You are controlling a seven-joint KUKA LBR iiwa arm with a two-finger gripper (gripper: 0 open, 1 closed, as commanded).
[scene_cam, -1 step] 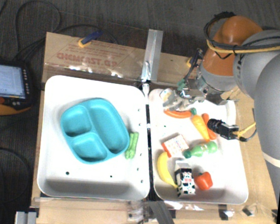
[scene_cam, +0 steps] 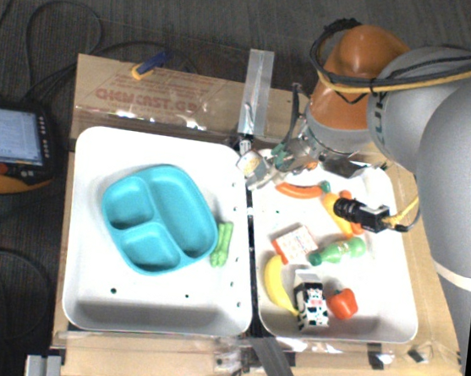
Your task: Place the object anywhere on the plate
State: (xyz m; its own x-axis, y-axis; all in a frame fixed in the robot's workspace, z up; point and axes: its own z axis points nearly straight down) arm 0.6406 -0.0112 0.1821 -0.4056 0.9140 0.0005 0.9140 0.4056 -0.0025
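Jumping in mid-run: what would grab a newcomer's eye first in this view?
The bright blue three-compartment plastic plate in the left white bin, a green bean-like toy lying beside its right edge. Then the grey arm's orange band above the right white bin, crowded with toy food including a yellow banana.

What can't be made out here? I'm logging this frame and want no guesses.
- Gripper: blurred and small in the camera view; finger state unreadable, and whether it holds anything.
- Carrot: partly covered by the wrist above it.
- Green item beside the blue plate: too small to identify.
- Cow-patterned box: its print is unreadable.
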